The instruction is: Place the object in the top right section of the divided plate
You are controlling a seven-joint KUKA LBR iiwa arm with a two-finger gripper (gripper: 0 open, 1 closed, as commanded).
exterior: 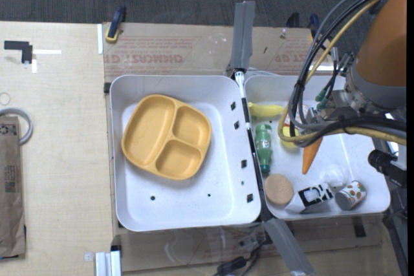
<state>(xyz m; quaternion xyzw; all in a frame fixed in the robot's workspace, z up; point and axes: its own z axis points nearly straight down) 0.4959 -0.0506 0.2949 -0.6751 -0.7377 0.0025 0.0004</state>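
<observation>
The yellow divided plate (167, 136) lies in the left bin (129, 203), tilted, with one large section on its left and two smaller ones on its right. My gripper (318, 121) hangs over the upper middle of the right bin (378, 200), half hidden by black and yellow cables. Just below it an orange carrot (310, 153) points down and left; I cannot see whether it is held. A yellow banana (265, 110) and a green bottle (262, 145) lie along the right bin's left wall.
A round tan disc (279, 189), a black-and-white block (315, 196) and a small spotted cup (350, 195) sit along the right bin's front. A grey divider bar (242, 42) rises between the bins. A brown bag (10, 184) lies at far left.
</observation>
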